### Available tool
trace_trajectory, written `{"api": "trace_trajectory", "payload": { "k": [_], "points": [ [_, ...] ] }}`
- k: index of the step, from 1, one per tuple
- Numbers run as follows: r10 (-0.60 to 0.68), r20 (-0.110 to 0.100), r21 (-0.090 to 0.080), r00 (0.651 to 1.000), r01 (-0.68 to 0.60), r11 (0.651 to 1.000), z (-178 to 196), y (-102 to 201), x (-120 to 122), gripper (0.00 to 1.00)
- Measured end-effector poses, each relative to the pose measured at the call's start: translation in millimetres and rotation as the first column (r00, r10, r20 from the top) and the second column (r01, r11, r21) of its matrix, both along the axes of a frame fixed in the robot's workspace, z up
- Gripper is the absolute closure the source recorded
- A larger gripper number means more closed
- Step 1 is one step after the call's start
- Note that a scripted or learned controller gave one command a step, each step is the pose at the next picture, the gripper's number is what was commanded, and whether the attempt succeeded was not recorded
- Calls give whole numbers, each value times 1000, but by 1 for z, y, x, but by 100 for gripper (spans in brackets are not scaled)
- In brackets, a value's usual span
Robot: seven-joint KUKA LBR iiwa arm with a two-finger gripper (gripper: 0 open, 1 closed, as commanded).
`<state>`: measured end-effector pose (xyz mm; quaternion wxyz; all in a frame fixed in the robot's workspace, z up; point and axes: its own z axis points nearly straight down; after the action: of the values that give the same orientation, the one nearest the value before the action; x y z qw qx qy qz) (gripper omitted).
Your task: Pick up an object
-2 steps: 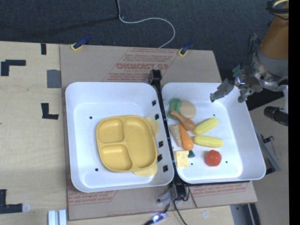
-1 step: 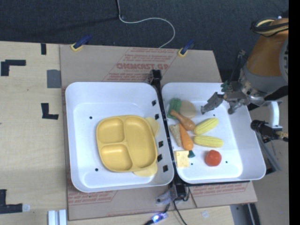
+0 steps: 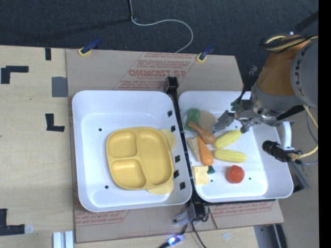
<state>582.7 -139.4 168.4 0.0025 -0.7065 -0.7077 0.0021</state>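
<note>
The right bin (image 3: 269, 187) holds several toy foods. Two yellow corn cobs (image 3: 228, 137) (image 3: 229, 155) lie near its middle, with an orange carrot (image 3: 205, 153) and a brown-orange piece (image 3: 201, 131) to their left. A red tomato (image 3: 235, 174) sits toward the front, a yellow cheese square (image 3: 200, 174) at the front left, and a green piece (image 3: 193, 114) at the back left. My gripper (image 3: 234, 121) hangs over the bin's back middle, just above the upper corn cob. Its dark fingers (image 3: 223, 122) are spread, with nothing between them.
The left bin (image 3: 85, 138) carries a yellow divided plate (image 3: 139, 156). A black divider (image 3: 178, 133) runs between the bins. A white cable (image 3: 170, 22) loops behind the cardboard. The arm's body (image 3: 289, 81) crowds the right bin's back right corner.
</note>
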Motion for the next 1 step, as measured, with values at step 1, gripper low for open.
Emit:
{"api": "trace_trajectory", "payload": {
  "k": [1],
  "points": [
    [-1, 6, -4, 1000, 1, 1000, -61, 0, -4, 0]
  ]
}}
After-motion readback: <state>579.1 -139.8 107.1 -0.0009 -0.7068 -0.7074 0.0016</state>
